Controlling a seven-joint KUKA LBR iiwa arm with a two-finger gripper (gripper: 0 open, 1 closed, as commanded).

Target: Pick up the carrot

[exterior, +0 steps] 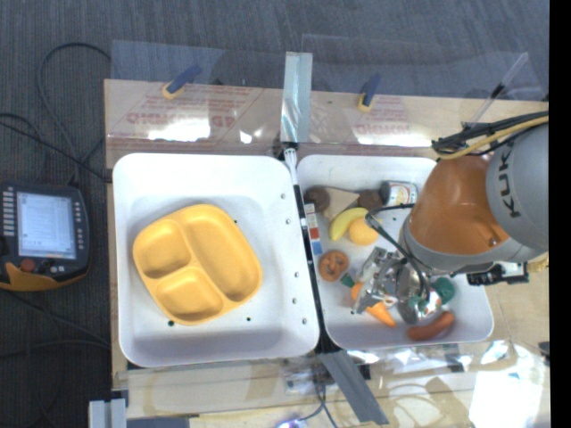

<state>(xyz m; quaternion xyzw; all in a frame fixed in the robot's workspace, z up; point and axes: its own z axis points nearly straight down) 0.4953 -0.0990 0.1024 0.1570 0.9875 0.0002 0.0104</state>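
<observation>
Nearest the lower rim of the right bin [473, 328], the carrot [379, 311] lies just below the gripper [385, 285], touching or almost touching it, with a red sausage-like toy [432, 328] just to the gripper's lower right. I cannot tell if the gripper is open or closed. Farther off, a brown round toy [334, 264] to its left and a banana [349, 222] beyond crowd the spot, so a grasp could likely slip or catch a neighbour.

Grey arm [526, 185], orange band, black "KU" lettering, yellow-black cables; end effector [385, 285] metallic, perhaps silver.
</observation>
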